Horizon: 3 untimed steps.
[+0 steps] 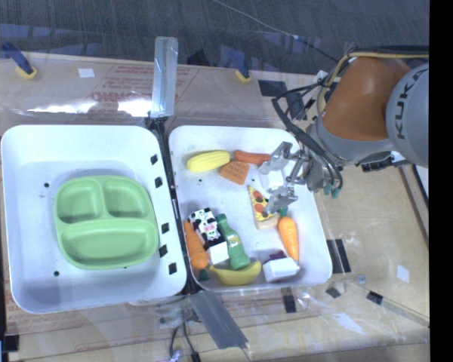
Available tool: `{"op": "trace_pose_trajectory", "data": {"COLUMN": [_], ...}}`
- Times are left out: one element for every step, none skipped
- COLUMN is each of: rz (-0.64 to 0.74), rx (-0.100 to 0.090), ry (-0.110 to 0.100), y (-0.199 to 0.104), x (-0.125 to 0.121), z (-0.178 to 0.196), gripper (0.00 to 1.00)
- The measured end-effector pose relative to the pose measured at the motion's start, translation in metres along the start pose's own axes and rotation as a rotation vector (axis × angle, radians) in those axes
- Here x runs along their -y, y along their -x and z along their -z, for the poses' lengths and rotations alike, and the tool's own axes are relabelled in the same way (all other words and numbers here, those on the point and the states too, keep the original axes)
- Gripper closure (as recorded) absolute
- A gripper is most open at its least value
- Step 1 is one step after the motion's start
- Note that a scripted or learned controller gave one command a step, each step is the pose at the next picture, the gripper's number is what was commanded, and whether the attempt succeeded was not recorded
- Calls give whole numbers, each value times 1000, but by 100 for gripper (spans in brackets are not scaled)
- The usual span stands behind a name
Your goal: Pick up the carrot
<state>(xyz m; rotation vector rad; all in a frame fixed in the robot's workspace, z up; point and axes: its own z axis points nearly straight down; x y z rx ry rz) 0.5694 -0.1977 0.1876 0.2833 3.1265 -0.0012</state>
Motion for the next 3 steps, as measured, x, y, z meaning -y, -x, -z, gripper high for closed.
{"op": "trace_pose_trajectory", "data": {"rz": [-128,-119,-531], "rx": [9,18,-1], "ry": [0,-1,1], "y": [-26,-22,-37], "x": [17,15,-30], "z": [-90,-78,-49], "gripper": [0,100,100]}}
